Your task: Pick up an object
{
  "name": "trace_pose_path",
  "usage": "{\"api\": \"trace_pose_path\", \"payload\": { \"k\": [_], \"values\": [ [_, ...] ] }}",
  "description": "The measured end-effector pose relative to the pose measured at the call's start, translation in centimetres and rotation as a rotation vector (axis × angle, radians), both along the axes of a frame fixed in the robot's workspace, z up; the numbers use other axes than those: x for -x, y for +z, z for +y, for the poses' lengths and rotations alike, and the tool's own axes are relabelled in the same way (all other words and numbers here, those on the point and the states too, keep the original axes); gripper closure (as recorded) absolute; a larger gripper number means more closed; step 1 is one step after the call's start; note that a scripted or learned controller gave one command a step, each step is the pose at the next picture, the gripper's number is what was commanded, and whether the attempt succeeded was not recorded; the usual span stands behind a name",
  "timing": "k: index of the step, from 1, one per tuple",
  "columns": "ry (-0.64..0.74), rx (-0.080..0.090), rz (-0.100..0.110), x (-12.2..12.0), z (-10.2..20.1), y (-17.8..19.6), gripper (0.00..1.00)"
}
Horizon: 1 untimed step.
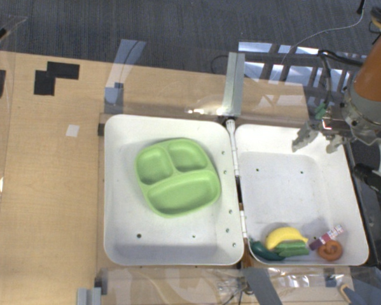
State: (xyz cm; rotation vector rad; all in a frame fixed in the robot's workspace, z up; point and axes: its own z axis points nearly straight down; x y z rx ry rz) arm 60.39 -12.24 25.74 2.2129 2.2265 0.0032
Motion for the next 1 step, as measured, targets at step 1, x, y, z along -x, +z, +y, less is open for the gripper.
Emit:
{"api": "trace_pose_path", "payload": {
  "k": [1],
  "values": [
    [-0.366,-0.002,0.0,3.3,5.18,3.07,0.0]
  ]
}}
